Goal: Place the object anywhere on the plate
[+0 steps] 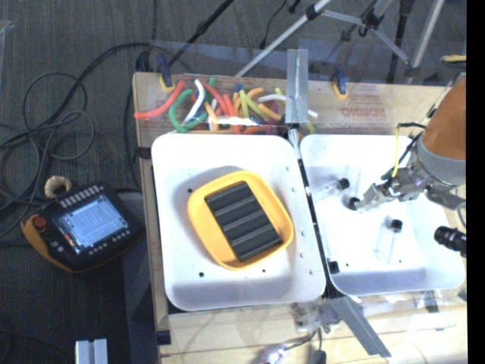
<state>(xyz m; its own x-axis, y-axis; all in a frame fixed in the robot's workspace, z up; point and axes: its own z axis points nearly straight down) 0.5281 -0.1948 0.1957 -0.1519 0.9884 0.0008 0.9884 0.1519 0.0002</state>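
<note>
object [242,221]: dark ribbed rectangular block, lying flat on the plate, tilted a bit from the bin edges
plate [203,203]: yellow, rounded-rectangle, sits mid left bin, block covers most of its centre
left bin [170,165]: white, shallow, holds plate and block
gripper [362,199]: over right bin, far-middle area, pointing left; nothing seen between fingers; apart or together can't tell, too small and blurry
arm [447,139]: grey with orange band, comes in from right, above right bin's far right part
right bin [356,279]: white, shallow, just beside left bin; small clear/dark bits inside, can't tell what they are
surface [379,97]: wooden, carries both bins
cables [220,106]: bundle of coloured loops, red, orange, green, white, on far edge of surface behind left bin
pendant [79,227]: handheld controller with lit screen, on floor left of surface, well apart from bins
</note>
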